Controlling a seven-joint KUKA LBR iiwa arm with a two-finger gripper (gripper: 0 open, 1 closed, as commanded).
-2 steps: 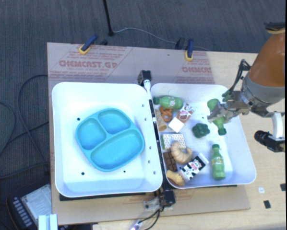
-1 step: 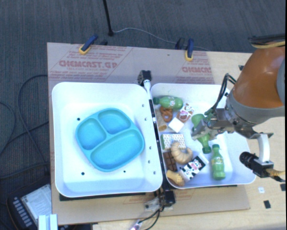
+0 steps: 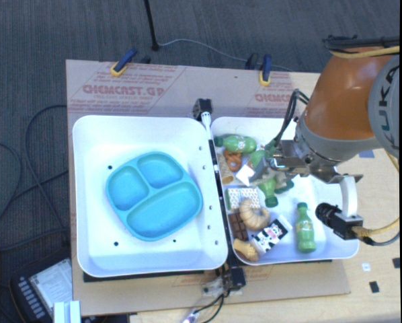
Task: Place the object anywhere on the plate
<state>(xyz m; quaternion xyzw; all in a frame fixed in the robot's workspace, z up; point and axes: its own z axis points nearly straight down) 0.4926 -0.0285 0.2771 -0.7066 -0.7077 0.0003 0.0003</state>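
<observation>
A blue plate (image 3: pixel 154 194) with three compartments lies in the left white bin (image 3: pixel 93 247); nothing rests on it. The right bin (image 3: pixel 335 251) holds several toy foods: a green vegetable (image 3: pixel 238 142), an orange piece (image 3: pixel 233 159), a white packet (image 3: pixel 245 175), a waffle (image 3: pixel 245 196), a croissant (image 3: pixel 255 214) and a green bottle (image 3: pixel 304 229). My gripper (image 3: pixel 271 173) hangs low over the middle of the right bin, among the green pieces beside the white packet. The grey and orange wrist hides much of it.
A black-and-white carton (image 3: pixel 273 233), a chocolate bar (image 3: pixel 238 226) and a bread roll (image 3: pixel 247 249) lie at the right bin's front. A raised divider (image 3: pixel 214 180) separates the bins. Two clamps (image 3: pixel 124 61) hold the board at the back.
</observation>
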